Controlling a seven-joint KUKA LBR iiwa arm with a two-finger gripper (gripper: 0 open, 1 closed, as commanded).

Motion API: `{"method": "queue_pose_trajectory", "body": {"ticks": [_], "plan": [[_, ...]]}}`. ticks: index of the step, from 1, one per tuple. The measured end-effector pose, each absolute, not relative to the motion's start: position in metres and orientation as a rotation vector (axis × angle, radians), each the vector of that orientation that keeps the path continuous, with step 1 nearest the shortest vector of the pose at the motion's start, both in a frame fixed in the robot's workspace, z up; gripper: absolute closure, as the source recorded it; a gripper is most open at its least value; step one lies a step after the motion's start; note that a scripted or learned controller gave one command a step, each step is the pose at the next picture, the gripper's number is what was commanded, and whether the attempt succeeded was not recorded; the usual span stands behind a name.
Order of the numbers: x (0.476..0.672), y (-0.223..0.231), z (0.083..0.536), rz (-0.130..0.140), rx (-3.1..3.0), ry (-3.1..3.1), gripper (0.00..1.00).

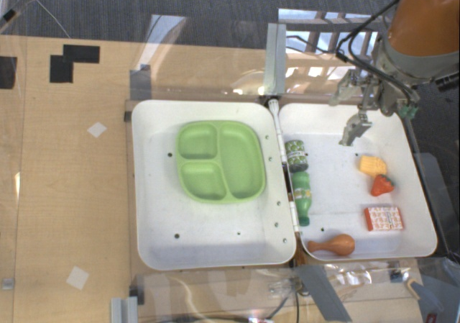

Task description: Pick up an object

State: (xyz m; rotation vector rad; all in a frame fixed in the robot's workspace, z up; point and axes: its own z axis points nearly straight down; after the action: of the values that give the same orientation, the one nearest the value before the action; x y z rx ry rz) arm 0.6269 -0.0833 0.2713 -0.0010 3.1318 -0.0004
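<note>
I take the green divided plate [219, 161] as my landmark; it has 3 compartments and lies flat in the middle of the left bin [154, 192]. From my seat the gripper [355, 129] hangs well to the right of the plate, over the upper part of the right bin [424, 242], and nothing sits between its fingers. Whether they are spread or pressed together I cannot tell, since from this slant they read as one grey shape. The arm [428, 12], grey with its orange band, comes in from the top right, farther from the plate than the gripper.

Just right of the plate, across the wall between the 2 bins, a green bottle [298, 179] lies lengthwise against that wall. Farther right of the plate I count 3 small items in a column: a yellow piece [372, 165], a red strawberry-like piece [382, 185] just below it, and a red and white box [383, 218] lower again. Below and right of the plate, at the right bin's near edge, lies a brown drumstick-shaped toy [333, 244]. The gripper is apart from all of them, nearest the yellow piece.
</note>
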Motion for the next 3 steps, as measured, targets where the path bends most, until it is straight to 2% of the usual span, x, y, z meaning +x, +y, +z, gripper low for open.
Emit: {"method": "queue_pose_trajectory", "body": {"ticks": [1,2,3], "plan": [[0.626,-0.083,0.098,0.001,0.295,3.116,0.00],[0.629,-0.082,0.112,0.000,0.285,3.107,1.00],[0.632,-0.082,0.125,-0.002,0.276,3.098,1.00]]}}
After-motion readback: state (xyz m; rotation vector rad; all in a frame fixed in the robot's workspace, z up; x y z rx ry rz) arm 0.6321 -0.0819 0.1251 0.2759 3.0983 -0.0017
